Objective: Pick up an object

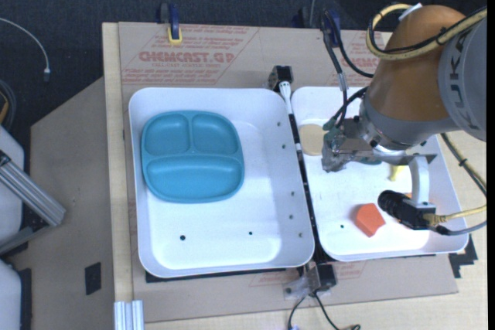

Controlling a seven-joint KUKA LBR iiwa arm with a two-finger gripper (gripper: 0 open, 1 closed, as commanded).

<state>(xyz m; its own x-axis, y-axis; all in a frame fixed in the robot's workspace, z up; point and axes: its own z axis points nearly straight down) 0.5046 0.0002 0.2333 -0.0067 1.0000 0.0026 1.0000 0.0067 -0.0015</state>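
My gripper (334,157) hangs low over the left part of the right bin (346,242), under the grey and orange wrist. Just to its left a tan, flat round object (311,140) lies against the bin's left wall, partly hidden by the gripper. An orange block (370,219) rests near the front of the same bin, apart from the gripper. A small yellow piece (397,173) peeks out from under the wrist. I see nothing held.
The left bin (224,247) holds a blue divided plate (192,156) in its back left part. A ridge with black clamps runs between the two bins. The arm covers the back right of the right bin.
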